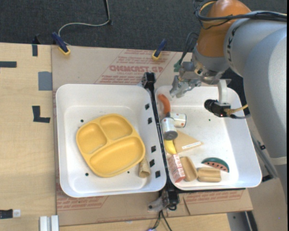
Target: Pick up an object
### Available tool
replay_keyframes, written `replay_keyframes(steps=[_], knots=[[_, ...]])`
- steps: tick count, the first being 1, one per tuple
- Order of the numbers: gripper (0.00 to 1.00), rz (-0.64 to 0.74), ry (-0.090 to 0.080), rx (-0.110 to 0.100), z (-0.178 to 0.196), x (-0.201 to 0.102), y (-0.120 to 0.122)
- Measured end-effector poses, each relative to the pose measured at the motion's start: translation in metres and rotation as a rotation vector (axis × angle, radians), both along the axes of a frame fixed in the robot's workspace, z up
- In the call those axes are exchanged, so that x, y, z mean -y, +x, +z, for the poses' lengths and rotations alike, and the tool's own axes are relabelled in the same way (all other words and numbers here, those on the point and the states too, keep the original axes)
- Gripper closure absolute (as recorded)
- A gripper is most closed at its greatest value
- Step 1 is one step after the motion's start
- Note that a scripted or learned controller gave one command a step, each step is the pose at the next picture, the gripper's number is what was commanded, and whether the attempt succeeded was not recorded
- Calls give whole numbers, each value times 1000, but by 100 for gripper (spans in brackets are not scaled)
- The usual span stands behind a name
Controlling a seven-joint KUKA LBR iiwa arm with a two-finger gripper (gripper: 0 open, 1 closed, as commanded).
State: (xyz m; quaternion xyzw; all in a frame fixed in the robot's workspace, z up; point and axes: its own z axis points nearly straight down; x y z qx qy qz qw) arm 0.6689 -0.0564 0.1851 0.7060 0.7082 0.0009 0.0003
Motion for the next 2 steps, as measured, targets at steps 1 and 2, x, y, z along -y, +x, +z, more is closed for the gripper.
replay_keyframes(steps=[1, 2], knots=[[0, -1, 0, -2, -1, 0, -1], [0, -2, -2, -1, -99, 43, -8]])
